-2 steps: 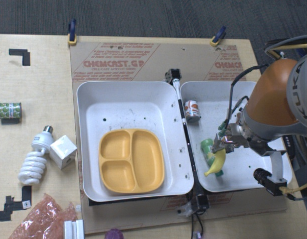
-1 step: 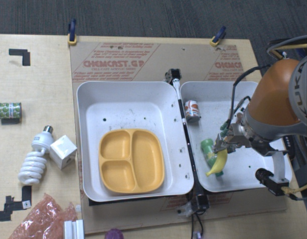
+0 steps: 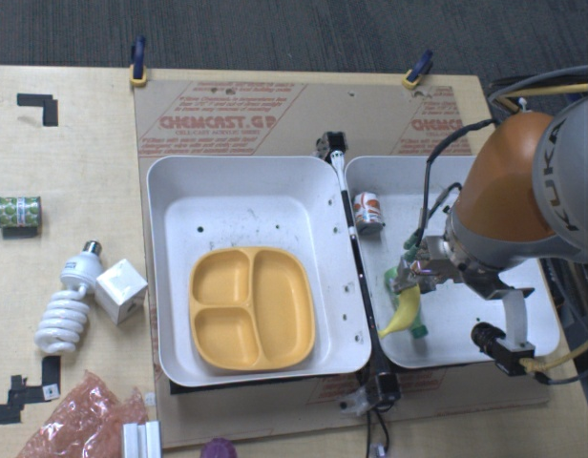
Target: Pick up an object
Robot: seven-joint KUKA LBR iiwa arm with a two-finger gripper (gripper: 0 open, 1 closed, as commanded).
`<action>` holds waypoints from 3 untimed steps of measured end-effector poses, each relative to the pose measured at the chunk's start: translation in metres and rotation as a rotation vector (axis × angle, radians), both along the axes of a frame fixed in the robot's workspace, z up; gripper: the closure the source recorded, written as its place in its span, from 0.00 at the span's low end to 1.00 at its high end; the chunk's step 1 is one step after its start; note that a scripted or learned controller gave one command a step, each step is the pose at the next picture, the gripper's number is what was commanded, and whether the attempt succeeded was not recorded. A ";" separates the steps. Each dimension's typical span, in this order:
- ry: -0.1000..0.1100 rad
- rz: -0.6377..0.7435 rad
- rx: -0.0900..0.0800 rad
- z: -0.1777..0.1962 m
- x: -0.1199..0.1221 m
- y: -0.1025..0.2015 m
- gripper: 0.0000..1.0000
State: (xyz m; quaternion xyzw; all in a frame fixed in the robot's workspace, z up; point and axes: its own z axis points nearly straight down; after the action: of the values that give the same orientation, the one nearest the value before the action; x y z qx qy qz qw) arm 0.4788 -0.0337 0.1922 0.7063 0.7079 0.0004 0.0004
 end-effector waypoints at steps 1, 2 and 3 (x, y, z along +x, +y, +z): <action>0.001 -0.004 -0.001 0.000 -0.001 -0.028 1.00; 0.001 -0.004 -0.001 0.000 -0.001 -0.034 1.00; -0.001 0.000 -0.001 0.009 0.000 -0.005 1.00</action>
State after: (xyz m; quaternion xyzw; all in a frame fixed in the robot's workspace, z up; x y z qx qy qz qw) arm 0.4788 -0.0389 0.2012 0.7064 0.7078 0.0006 0.0012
